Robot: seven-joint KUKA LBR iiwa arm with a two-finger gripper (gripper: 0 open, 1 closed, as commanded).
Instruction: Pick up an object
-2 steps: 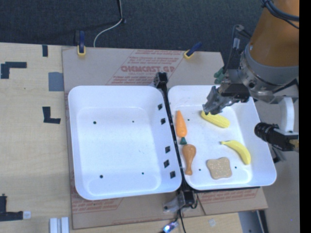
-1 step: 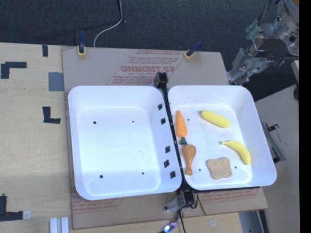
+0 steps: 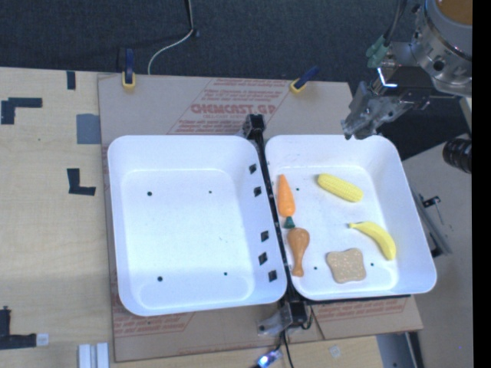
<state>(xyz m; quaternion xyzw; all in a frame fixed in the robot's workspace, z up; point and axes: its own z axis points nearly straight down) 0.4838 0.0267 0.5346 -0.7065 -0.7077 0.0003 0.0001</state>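
The right bin [image 3: 383,153] holds several toy foods. An orange carrot [image 3: 285,196] lies by its left wall, with a brown chicken drumstick [image 3: 298,248] just below it. A yellow corn cob [image 3: 340,188] lies near the middle, a banana [image 3: 377,238] toward the right, and a slice of toast [image 3: 346,265] near the front. My gripper [image 3: 359,127] hangs above the bin's far right rim, up and right of the corn, with nothing seen between its fingers.
The left bin [image 3: 123,205] sits beside the right one, joined by a black clip strip [image 3: 265,205]. Both rest on a cardboard sheet [image 3: 222,106] with two clamps at its far edge. A white cable [image 3: 173,44] trails behind.
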